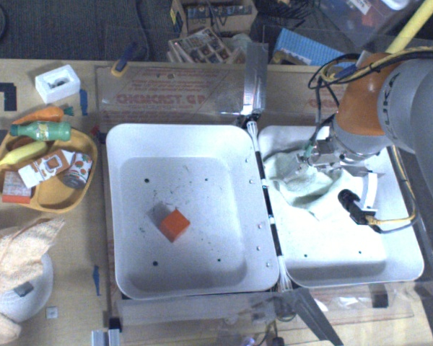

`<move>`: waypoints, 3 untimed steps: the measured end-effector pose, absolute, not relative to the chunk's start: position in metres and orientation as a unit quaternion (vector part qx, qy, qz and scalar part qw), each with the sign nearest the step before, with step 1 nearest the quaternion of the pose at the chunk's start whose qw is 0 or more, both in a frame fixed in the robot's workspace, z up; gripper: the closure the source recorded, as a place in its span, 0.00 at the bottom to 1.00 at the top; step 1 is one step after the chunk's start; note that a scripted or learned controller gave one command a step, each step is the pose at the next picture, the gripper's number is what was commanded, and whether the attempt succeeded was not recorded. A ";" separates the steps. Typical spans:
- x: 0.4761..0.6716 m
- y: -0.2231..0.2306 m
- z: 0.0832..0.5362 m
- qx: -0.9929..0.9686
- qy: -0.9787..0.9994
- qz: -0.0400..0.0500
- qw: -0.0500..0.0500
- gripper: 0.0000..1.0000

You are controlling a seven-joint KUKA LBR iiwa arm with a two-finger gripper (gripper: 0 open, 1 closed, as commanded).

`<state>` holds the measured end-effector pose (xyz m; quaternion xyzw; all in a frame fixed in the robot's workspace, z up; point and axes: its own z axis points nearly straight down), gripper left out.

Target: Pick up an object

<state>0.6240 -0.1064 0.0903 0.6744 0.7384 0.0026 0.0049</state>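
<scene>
Both white bins look like smooth moulded plastic, the left bin [123,157] matt and lightly speckled with grime, the right bin [397,265] brighter under glare. The orange block [175,225] seems matt, possibly foam or wood. A pale cloth [297,181] lies soft and crumpled. The arm [408,99] has satin grey casing with a glossy orange band [357,107]. The bench [7,78] appears pale wood

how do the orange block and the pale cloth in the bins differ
The orange block is small, solid and sharp-edged; the pale cloth is larger, soft and crumpled. The block lies alone in the left bin; the cloth lies in the right bin, under the gripper. Both rest on a bin floor.
</scene>
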 end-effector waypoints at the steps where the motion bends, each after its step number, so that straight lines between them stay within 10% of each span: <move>1: 0.613 -0.116 0.090 0.666 0.746 0.003 0.004 0.00; 3: 0.601 -0.097 0.091 0.621 0.784 0.003 0.005 0.00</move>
